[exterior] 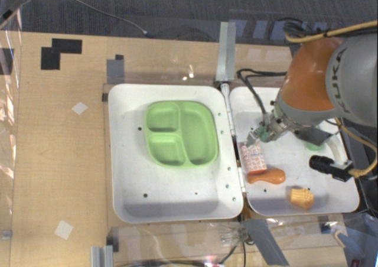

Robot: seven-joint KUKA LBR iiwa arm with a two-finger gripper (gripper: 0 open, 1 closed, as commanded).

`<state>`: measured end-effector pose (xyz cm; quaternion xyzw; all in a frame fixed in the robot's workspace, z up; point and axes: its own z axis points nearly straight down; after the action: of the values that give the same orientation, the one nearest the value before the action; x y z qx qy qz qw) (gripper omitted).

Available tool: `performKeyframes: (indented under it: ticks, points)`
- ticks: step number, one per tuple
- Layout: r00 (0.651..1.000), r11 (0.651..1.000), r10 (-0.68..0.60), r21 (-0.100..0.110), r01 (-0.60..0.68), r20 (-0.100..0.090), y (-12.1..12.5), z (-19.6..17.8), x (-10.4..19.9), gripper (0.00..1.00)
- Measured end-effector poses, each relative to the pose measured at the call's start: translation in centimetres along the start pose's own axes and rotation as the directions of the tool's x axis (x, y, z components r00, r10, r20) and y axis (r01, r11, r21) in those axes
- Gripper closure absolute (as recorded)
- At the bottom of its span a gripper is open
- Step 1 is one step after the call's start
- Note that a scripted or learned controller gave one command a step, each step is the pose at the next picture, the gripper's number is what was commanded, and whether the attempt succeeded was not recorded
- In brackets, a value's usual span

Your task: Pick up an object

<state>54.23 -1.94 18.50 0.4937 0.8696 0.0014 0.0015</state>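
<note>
My gripper (258, 136) reaches down into the right bin (277, 201), near its left wall. Just below the gripper lies a red-and-white patterned packet (252, 158); the gripper's tip hangs over the packet's upper end, and I cannot see whether they touch. An orange, elongated toy food piece (269, 176) lies against the packet's lower edge. A yellow-brown ridged piece (302, 197) sits near the bin's front right. The grey arm with its orange band (310, 80) covers the bin's back right.
The left bin (127, 195) holds a green divided plate (180, 133) at its middle. A small green object (316, 145) peeks out at the right bin's right side. A metal rail (233, 142) separates the two bins.
</note>
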Motion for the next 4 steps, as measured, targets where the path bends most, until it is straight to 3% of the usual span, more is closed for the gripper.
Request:
performKeyframes:
  ticks: [1,2,3,4]
  points:
    - [0.79,0.79,0.614,0.001,-0.614,0.0,3.7,-4.6,5.6,1.0]
    - [0.209,0.209,0.978,0.003,-0.978,0.004,3.9,-1.5,9.6,1.0]
    - [-0.325,-0.325,0.946,0.002,-0.946,0.005,1.8,0.1,13.8,1.0]
    - [-0.312,-0.312,0.95,0.003,-0.95,0.004,3.0,-0.5,15.8,1.0]
